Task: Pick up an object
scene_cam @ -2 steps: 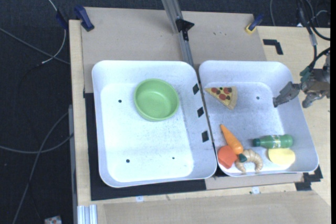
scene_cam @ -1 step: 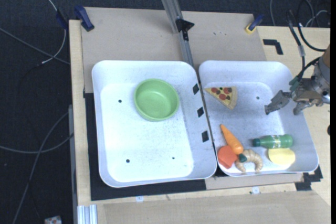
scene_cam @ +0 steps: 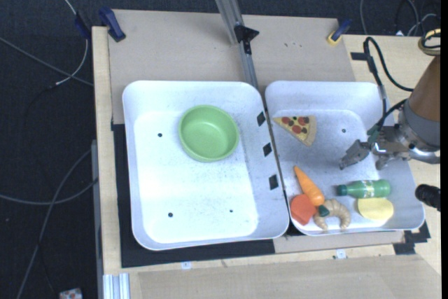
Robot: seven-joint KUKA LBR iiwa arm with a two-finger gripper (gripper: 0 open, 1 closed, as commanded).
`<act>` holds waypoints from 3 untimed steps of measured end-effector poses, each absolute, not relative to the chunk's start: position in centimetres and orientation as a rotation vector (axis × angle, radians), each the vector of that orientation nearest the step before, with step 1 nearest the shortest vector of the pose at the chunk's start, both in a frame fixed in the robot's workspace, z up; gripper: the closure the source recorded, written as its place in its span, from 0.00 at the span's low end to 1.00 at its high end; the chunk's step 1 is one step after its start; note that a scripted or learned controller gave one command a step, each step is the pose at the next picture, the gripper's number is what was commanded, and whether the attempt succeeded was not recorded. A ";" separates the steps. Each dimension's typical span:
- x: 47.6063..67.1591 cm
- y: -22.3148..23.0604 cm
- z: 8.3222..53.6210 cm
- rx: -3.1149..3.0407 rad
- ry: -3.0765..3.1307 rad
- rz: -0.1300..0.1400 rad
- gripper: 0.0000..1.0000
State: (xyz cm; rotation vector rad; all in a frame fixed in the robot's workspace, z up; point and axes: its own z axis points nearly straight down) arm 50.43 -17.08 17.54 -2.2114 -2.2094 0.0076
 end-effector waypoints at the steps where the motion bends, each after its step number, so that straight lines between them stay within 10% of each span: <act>1: 50.4 -17.1 13.1 -2.211 -2.209 0.007 0.00; 2: 50.6 -17.2 14.7 -2.218 -2.215 -0.003 1.00; 3: 51.5 -17.3 19.4 -2.225 -2.228 -0.008 1.00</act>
